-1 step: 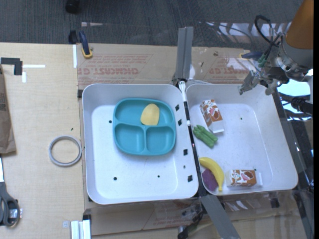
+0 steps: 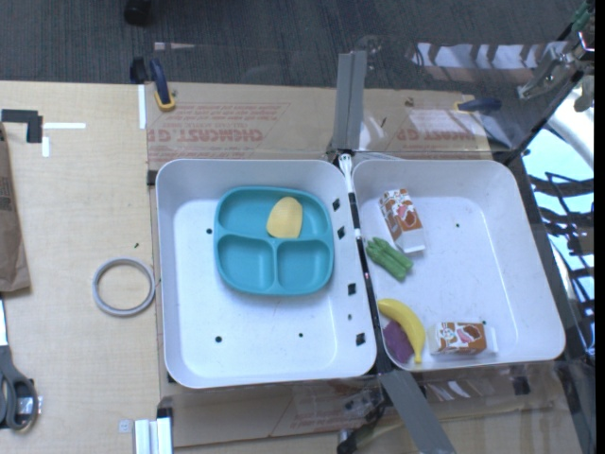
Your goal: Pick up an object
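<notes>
The left bin (image 2: 189,348) holds a teal divided plate (image 2: 274,263). In the plate's upper compartment lies a yellow lemon-like object (image 2: 285,218). Over in the right bin (image 2: 501,253), a small white and red carton (image 2: 402,220) lies near the top left, with a green bean-like piece (image 2: 390,258) just below it. A yellow banana (image 2: 405,323) lies at the bottom left of this bin, resting over a purple object (image 2: 398,342). A second white and red carton (image 2: 463,339) lies right of the banana.
A grey tape ring (image 2: 124,286) lies on the wooden bench left of the bins, and scissors (image 2: 14,400) lie at the lower left corner. Flat cardboard (image 2: 236,126) lies behind the bins. A grey metal post (image 2: 350,102) stands at the back where the bins meet.
</notes>
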### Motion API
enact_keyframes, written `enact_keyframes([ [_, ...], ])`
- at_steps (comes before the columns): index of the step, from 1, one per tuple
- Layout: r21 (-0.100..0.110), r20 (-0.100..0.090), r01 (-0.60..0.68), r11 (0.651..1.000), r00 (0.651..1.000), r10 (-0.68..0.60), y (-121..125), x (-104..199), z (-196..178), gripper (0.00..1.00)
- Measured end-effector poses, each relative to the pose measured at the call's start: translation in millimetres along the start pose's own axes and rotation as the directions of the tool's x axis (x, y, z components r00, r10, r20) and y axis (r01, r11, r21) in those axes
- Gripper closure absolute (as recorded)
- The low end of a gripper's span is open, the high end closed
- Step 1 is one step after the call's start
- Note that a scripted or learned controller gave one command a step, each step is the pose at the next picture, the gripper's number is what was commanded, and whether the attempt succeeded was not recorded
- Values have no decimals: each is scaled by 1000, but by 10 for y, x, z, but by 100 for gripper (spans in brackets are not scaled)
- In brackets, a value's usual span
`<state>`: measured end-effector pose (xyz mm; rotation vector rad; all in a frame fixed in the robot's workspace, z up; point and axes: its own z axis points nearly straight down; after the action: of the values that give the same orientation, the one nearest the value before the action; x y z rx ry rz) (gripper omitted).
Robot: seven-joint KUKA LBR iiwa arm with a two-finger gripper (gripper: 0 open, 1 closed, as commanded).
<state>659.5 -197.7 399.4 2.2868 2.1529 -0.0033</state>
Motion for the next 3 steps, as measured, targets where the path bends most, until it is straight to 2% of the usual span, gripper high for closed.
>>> enact_keyframes([
  [1, -2, 1, 747, 665, 665, -747, 3, -17, 332, 0],
  [2, -2, 0, 551, 835, 835, -551, -154, -138, 1754, 0],
  [3, -1, -1, 331, 944, 944, -331, -53, 262, 2552, 0],
])
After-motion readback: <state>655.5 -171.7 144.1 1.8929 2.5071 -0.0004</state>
